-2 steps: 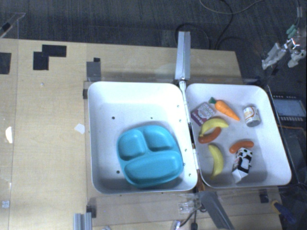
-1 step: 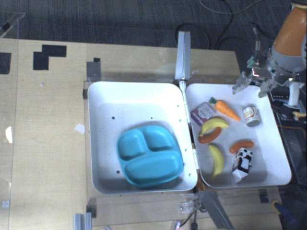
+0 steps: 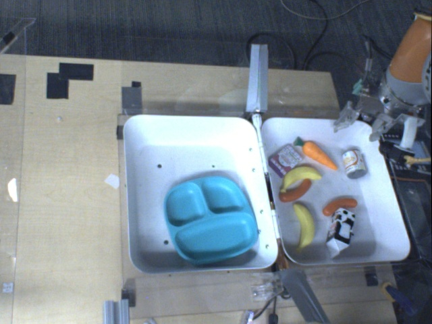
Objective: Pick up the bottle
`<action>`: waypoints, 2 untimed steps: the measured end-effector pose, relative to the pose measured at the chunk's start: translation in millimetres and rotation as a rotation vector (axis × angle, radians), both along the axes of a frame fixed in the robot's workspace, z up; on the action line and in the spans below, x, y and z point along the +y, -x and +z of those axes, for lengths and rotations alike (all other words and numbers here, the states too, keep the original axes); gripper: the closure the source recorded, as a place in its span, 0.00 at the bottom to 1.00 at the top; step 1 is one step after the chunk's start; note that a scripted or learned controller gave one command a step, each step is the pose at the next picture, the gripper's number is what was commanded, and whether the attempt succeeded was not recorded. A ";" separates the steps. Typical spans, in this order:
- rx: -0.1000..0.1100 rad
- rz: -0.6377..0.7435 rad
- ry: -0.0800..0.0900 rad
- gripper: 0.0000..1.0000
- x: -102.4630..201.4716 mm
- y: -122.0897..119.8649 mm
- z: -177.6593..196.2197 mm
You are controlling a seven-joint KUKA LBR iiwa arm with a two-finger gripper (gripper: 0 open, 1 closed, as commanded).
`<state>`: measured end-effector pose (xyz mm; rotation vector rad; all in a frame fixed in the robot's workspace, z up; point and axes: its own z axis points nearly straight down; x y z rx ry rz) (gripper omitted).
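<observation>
Camera view shows the two-finger metal gripper (image 3: pixel 361 115) with fingers spread apart and holding nothing, above the far edge of the right white bin (image 3: pixel 395 211), well apart from the small black-and-white bottle (image 3: pixel 341 230) lying near its front wall.

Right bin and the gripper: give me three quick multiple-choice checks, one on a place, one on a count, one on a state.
1. Where does the bottle lie?
A. right bin's near corner
B. on the blue tray
C. left bin's far corner

2. How many bananas are in the right bin?
A. none
B. two
C. four

3. The gripper is
A. clamped on the bottle
B. pressing the tray
C. at the bin's far edge, away from the bottle

Answers: 1 A, it rests beside the near banana; 2 B, another lies mid-bin; 3 C, nothing sits between its fingers.
</observation>
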<state>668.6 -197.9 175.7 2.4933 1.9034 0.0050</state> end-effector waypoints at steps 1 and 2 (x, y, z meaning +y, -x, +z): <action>0.001 -0.013 -0.001 0.00 5.7 54.7 -59.3; -0.003 -0.230 -0.001 0.00 6.4 -2.4 -11.1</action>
